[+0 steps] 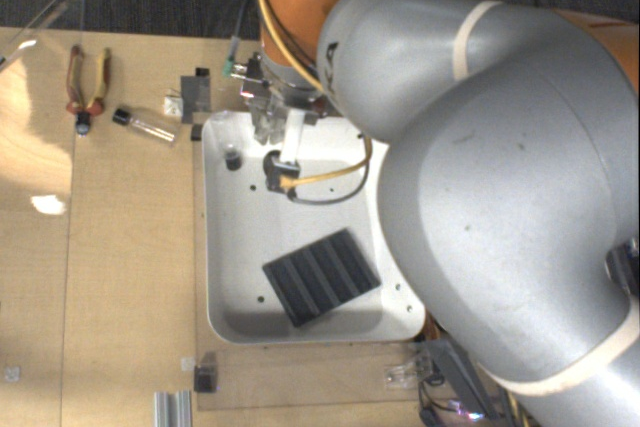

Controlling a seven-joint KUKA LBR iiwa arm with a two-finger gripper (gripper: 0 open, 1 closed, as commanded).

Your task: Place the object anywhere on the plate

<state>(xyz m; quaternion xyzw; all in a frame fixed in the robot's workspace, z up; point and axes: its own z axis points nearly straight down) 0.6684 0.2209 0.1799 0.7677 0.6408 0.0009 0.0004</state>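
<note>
Near bin (215,245) front: black ribbed object (321,277) flat, long axis slanting up-right; gripper (272,137) state unclear.

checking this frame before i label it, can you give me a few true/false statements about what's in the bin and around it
1. A dark ribbed plate lies flat in the white bin. True.
2. The plate sits at the far end of the bin, under the gripper. False: it lies at the near end, apart from the gripper, which is over the far end.
3. Red-handled pliers lie on the bench to the left of the bin. True.
4. The pliers lie inside the bin. False: they are on the wooden bench, outside it.
5. A small clear vial lies on the bench between the pliers and the bin. True.
6. Something rests on top of the plate. False: its ribbed top is bare.
</note>
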